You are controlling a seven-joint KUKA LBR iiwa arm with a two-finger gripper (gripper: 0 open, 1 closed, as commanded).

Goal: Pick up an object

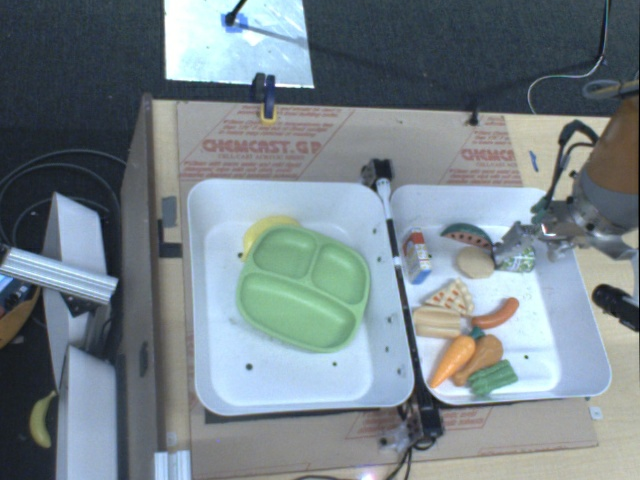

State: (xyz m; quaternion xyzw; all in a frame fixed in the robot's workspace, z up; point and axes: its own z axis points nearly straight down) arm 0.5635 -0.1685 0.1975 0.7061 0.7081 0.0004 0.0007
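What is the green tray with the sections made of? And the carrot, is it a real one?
The green tray looks like molded plastic: one even pale green, smooth and matte, with rounded edges and three pressed-in sections. The carrot seems to be a toy, probably plastic too: its orange is flat and uniform with a slight shine, though the view is too small to be certain.
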